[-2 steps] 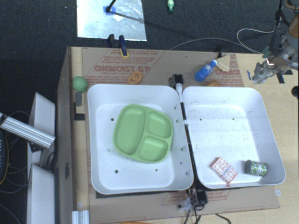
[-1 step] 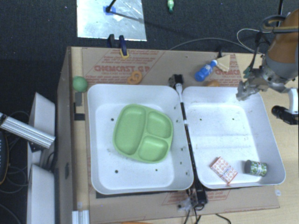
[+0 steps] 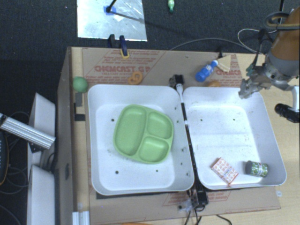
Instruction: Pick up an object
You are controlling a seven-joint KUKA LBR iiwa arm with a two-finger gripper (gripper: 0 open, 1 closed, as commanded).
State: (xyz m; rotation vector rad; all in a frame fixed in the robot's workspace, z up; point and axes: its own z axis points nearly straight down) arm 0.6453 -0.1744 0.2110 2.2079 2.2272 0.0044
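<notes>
In the right bin (image 3: 262, 125), near its front edge, lie a small patterned pink-and-white packet (image 3: 224, 169) and a short green-and-silver can (image 3: 257, 168) on its side. My gripper (image 3: 245, 91) hangs over the bin's far right corner, well away from both objects. Nothing can be seen between its fingers. The left bin (image 3: 101, 125) holds a light green divided plate (image 3: 143, 133).
Behind the bins on the cardboard lie a blue-and-white bottle (image 3: 206, 71), an orange pretzel-like ring (image 3: 135, 78) and a green ball (image 3: 80, 84). A black clamp (image 3: 177, 81) sits where the bins meet. Cables loop at the back right.
</notes>
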